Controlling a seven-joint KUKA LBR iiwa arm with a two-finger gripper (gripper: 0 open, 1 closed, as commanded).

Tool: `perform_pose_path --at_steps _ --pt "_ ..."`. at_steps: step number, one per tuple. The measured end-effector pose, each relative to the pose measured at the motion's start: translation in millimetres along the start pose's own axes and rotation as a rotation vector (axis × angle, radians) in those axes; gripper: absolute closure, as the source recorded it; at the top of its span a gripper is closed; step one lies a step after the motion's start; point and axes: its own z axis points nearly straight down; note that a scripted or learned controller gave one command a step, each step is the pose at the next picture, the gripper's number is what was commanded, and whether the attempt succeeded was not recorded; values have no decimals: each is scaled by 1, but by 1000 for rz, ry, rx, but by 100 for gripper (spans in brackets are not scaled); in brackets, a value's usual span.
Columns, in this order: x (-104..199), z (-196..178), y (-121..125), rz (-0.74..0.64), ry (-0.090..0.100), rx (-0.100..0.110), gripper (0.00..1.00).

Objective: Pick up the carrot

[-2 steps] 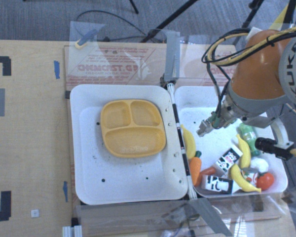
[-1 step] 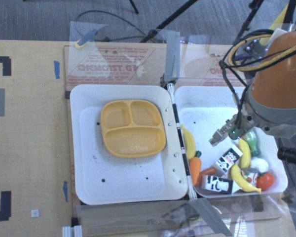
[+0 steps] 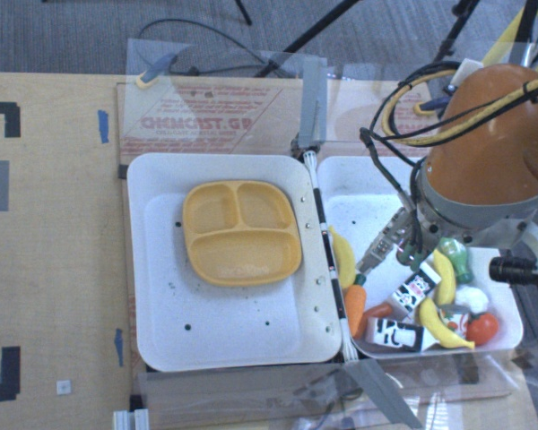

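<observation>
Tool (image 3: 381,251) hangs just above the carrot (image 3: 354,307), apart.

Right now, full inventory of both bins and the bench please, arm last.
plate: 1, yellow-orange, three compartments, in the left bin.
left bin: 1, white.
right bin: 1, white.
carrot: 1, orange with green top, right bin by its left wall.
bananas: 3, yellow, right bin; one above the carrot, two further right.
tomato: 1, red, right bin near corner.
black-and-white packets: 2, right bin, near side.
green item: 1, right bin, too hidden to name.
clear sheet: 1, red print, behind the left bin.
arm: 1, grey and orange, over the right bin.
gripper: 1, metallic, up and right of the carrot.
</observation>
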Motion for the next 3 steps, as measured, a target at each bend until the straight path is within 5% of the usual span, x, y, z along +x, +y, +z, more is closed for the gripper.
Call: perform_pose_path --at_steps 1,2,3 --pt "20 -3 21 -102 -3 -2 100" --pt "11 -167 12 -177 -5 -3 100" --pt "-67 -166 -71 -269 -9 -3 100"
